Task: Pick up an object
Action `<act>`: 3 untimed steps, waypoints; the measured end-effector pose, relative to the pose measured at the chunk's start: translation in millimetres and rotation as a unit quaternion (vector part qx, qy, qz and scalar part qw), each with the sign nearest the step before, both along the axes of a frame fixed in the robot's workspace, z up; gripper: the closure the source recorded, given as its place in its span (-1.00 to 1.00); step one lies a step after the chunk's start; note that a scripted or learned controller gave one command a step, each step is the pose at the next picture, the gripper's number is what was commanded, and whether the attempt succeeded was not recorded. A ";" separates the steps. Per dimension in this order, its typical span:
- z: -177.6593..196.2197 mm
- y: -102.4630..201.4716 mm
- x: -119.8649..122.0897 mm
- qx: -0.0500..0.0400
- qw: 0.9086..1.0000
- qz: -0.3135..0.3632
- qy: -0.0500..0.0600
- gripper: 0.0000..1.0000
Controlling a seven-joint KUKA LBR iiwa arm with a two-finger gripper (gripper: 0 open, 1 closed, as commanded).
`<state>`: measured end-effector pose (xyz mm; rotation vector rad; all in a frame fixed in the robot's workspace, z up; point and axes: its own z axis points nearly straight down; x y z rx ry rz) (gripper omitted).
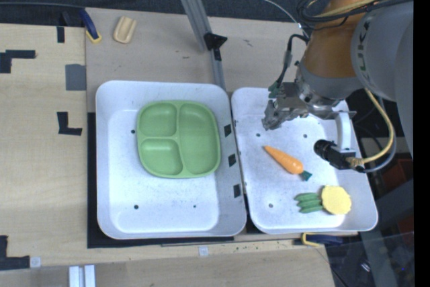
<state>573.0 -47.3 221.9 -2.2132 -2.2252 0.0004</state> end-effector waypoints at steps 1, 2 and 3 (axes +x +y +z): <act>-2.9 44.7 -8.9 0.000 1.000 0.000 0.000 1.00; 11.2 95.3 -25.7 0.000 1.000 0.001 0.000 1.00; 5.0 144.6 -34.4 -0.001 1.000 0.001 0.001 1.00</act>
